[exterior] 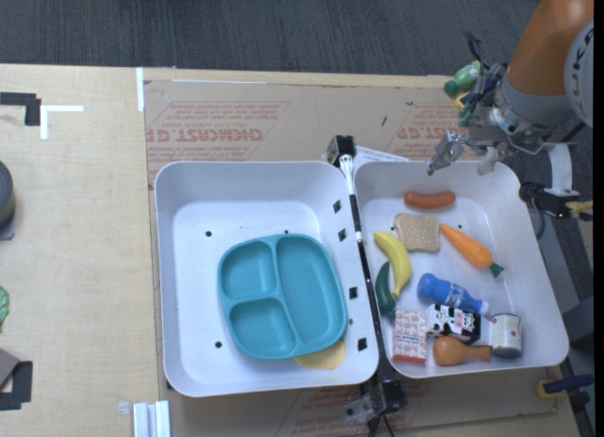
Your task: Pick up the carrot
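The carrot (468,247) lies in your right bin (538,275), just right of the bread slice (417,232), below the sausage (429,200). Your gripper (464,156) hangs spread and unladen above the bin's far edge, well apart from it.

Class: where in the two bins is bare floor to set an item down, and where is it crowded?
Free: left bin floor around the teal tray; right bin's strip between the sausage and its back rim. Crowded: from the carrot and banana forward.
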`<state>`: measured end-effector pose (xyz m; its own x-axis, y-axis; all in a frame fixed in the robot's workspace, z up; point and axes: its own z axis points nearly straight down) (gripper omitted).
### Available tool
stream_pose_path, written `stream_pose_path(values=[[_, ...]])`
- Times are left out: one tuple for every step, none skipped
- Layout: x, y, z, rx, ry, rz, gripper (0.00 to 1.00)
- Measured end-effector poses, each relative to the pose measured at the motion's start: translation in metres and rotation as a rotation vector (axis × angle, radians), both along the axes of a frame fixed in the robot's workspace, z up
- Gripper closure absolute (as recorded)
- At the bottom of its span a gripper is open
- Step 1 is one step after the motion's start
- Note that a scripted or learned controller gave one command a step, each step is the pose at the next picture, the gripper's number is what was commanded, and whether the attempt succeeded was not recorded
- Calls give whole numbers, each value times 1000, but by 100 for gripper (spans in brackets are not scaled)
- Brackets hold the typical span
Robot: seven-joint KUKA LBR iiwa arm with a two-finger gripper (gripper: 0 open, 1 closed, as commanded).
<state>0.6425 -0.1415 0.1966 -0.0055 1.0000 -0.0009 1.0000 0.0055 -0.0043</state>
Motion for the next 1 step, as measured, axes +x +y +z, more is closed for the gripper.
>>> stream_pose_path(values=[[-39, 1, -103, 0, -7, 163, 0]])
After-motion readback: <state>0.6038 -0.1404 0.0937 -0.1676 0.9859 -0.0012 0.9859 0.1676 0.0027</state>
